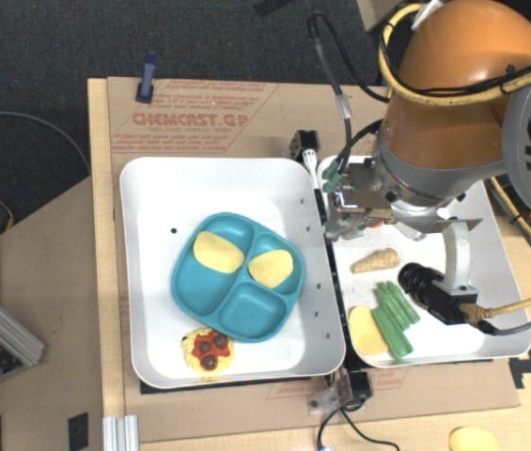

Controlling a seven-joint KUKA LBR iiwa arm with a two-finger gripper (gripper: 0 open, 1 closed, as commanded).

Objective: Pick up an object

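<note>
My gripper [351,216] hangs over the upper left part of the right bin [502,252], close to the wall between the two bins, under the bulky grey and orange wrist. Just below and to the right of it lies a tan cone-shaped piece [376,260]. Further toward the front of this bin are a bunch of green stalks [396,318] and a flat yellow piece [367,332], touching each other. I see nothing held in the gripper.
The left bin [152,214] holds a blue divided plate [237,299] with two yellow pieces [216,251] [271,268] in its upper compartments. A small round yellow and red toy [208,349] lies at the front. The arm covers the right bin's back half.
</note>
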